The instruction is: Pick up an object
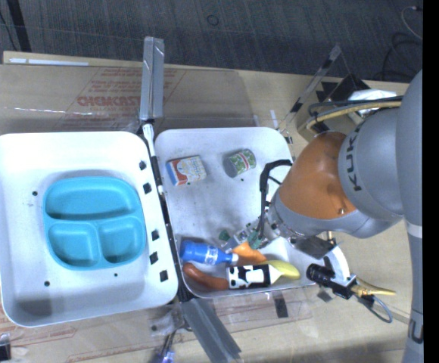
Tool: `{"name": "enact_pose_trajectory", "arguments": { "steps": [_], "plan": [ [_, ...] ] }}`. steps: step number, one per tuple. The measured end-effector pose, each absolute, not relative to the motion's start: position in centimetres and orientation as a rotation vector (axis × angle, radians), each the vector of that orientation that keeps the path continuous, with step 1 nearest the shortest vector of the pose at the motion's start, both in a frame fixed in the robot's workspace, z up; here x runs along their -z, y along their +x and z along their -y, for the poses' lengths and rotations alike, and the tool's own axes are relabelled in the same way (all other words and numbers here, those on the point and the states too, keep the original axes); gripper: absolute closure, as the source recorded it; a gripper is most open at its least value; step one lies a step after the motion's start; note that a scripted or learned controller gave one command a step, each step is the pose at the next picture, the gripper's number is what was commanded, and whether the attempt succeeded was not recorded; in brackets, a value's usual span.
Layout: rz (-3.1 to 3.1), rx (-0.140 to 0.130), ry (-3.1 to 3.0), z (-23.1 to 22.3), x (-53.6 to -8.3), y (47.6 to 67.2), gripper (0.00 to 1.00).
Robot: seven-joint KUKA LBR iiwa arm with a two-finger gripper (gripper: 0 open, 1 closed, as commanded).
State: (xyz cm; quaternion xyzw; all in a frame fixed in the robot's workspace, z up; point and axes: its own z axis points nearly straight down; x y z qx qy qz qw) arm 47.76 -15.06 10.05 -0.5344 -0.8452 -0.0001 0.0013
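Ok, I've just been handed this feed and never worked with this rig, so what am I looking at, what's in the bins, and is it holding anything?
One fixed camera looks down at a slant on two shallow white bins. The grey arm with the orange band is the robot, reaching in from the picture's right. Its gripper is low over the right bin, near a pile at the front edge: a blue bottle, an orange piece, a yellow piece, a black-and-white item and a brown one. Farther back lie a small red-and-white carton and a green can. The left bin holds a blue divided tray. I cannot tell whether anything is held.
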Motion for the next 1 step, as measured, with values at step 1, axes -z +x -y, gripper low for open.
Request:
{"name": "enact_pose_trajectory", "arguments": {
  "steps": [1],
  "plan": [
    [2.617,0.0,-1.738,13.42,-20.68,52.58,1.0]
  ]
}}
